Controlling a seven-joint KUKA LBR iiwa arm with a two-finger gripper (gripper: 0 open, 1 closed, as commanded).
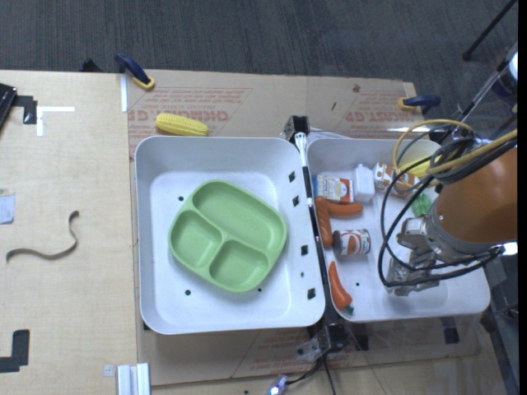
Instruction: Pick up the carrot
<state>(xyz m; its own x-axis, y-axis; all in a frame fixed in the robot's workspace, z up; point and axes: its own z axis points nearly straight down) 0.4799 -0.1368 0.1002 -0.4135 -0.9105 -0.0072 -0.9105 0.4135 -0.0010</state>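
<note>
Basically, no pick yet. The carrot (339, 286) lies in the right bin (461, 304), down near the front left corner, just beside the wall shared with the left bin (152, 245); orange body with a green tip pointing toward the front edge, nothing touching it. The gripper (409, 283) sits at the end of the arm (482, 196) over the bare floor of the same bin, to the carrot's right and apart from it, with open floor between them. The wrist and its cables cover the tool from above, so whether it is open or closed I cannot tell; nothing shows in its grasp. Other items in the right bin: a sausage (324, 220) along the dividing wall, a second sausage (343, 209) across it, a small can (352, 243) just beside them, a white carton (333, 188) and a white bottle (364, 179) toward the back. The can is the nearest neighbour to the carrot but stands clear of it. The left bin has a green divided plate (228, 237), not relevant here. A yellow corn cob (182, 124) rests on the cardboard behind the bins. My read on progress: approach stage, nothing of the grasp done. Left to do: shift toward the dividing wall, line up over the carrot, descend, close, lift. The wall next to the carrot leaves little room on that side, so finger placement looks tight.
</note>
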